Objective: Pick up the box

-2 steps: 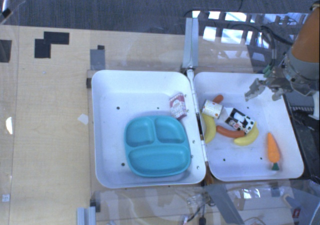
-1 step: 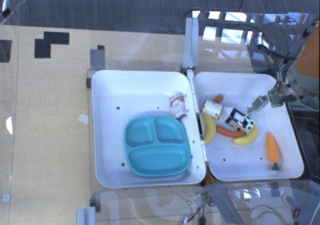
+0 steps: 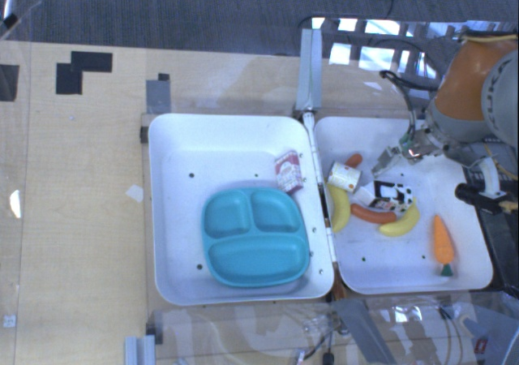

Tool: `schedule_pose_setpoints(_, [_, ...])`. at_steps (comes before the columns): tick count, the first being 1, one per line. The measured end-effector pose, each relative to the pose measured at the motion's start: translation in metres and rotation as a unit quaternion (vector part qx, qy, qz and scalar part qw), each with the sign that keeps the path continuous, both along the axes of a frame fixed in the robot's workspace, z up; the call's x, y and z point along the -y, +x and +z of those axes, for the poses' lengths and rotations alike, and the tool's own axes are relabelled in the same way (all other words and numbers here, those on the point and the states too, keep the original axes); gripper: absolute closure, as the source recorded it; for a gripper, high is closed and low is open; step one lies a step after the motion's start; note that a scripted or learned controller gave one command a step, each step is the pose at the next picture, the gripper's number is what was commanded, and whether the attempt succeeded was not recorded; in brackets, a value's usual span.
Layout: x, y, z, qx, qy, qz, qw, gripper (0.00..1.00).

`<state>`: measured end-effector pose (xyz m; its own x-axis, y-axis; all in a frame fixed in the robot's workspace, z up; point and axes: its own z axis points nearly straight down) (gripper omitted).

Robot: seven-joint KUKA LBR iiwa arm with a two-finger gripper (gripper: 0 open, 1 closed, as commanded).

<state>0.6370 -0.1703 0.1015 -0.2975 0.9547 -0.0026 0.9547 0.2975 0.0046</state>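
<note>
A blue tray [image 3: 255, 236] is seen in the left bin [image 3: 170, 193]; the box [image 3: 288, 170] lies just above it. The gripper [image 3: 388, 162] is seen in the right bin [image 3: 470, 274], near a banana [image 3: 401, 224]. Finger state cannot be told.

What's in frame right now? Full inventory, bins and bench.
Bins: 2, white, side by side on the bench.
Plate: 1, teal, divided, left bin.
Box: 1, red and white, left bin, near the right wall, above the plate.
Bananas: 2, yellow, right bin.
Sausage: 1, red, between the bananas.
Carrot: 1, orange, right bin, right side.
Black-and-white item: 1, right bin centre; kind unclear.
Cup-like item: 1, white, right bin, upper left.
Arm: 1, grey and orange, from the right.
Gripper: 1, over the right bin.
</note>
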Motion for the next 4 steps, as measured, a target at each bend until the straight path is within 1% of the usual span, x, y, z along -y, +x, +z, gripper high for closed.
schedule_pose_setpoints(1, [-0.068, 0.002, -0.013, 0.003, 0.0008, -0.017, 0.9998, 0.00])
schedule_pose_setpoints(2, [-0.093, -0.001, 0.086, 0.002, -0.0003, 0.076, 0.9971, 0.00])
schedule_pose_setpoints(3, [-0.093, -0.001, 0.085, 0.001, -0.0002, 0.076, 0.9971, 0.00])
schedule_pose_setpoints(4, [-0.072, 0.011, 0.028, 0.000, 0.0006, -0.081, 0.9967, 0.00])
